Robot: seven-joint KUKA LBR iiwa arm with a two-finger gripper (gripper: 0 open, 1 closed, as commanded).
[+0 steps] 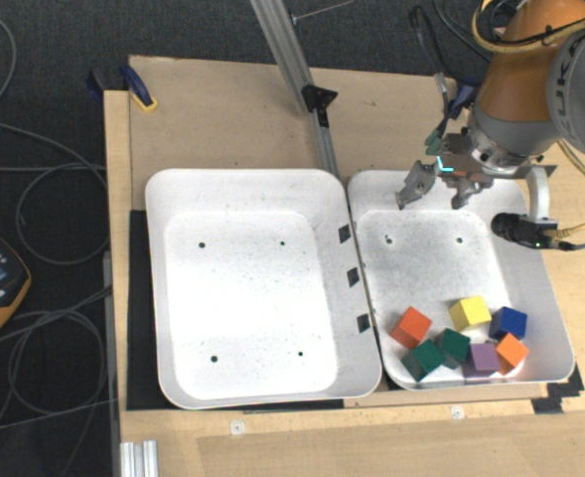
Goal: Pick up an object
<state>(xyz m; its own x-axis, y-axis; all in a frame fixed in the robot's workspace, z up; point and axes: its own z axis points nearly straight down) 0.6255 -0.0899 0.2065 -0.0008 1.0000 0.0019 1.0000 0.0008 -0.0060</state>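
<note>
Several small coloured blocks lie clustered in the near corner of the right bin (pixel 530 266): an orange-red block (pixel 411 326), a yellow block (pixel 470 312), a blue block (pixel 510 322), two green blocks (pixel 439 353), a purple block (pixel 484 357) and an orange block (pixel 511 350). My gripper (pixel 437 193) hangs over the far edge of the right bin, well behind the blocks. Its two fingers (pixel 412 187) are spread apart, with nothing between them.
The left bin (pixel 163 266) sits beside the right one on the wooden bench. A slanted metal pole (pixel 292 58) rises behind the bins. A black cable connector (pixel 518 229) hangs beside the arm at the right bin's far right rim.
</note>
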